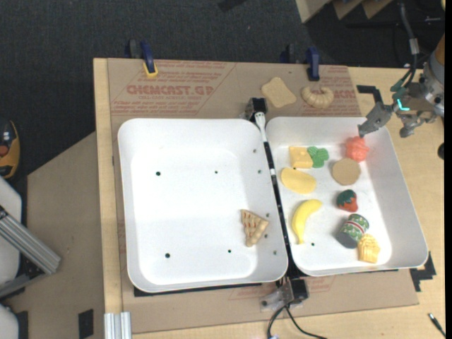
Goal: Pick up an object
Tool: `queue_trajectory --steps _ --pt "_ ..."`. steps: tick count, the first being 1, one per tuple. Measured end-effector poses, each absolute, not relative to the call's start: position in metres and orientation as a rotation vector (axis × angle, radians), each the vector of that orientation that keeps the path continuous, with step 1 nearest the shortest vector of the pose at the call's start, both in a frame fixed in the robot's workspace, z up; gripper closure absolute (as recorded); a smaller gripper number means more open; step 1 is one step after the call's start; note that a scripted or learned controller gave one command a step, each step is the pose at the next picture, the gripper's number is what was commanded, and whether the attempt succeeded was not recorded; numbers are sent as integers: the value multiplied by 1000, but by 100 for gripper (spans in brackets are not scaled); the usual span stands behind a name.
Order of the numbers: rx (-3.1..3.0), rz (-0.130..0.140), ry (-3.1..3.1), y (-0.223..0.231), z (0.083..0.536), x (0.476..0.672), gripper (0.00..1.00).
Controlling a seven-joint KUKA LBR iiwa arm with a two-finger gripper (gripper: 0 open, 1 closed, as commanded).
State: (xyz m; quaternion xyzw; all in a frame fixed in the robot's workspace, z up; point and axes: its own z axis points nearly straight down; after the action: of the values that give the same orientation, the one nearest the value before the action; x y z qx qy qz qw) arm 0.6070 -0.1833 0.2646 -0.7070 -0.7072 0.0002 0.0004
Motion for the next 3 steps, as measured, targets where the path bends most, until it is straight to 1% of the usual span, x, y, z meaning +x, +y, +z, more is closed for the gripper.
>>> queue_trajectory --steps 1,2,3 --pt "-2217 4 -2219 -200 77 651 0" --pt "-2219 -3 -2228 -161 86 668 0" --pt "-2224 -3 -2227 -163 96 668 100"
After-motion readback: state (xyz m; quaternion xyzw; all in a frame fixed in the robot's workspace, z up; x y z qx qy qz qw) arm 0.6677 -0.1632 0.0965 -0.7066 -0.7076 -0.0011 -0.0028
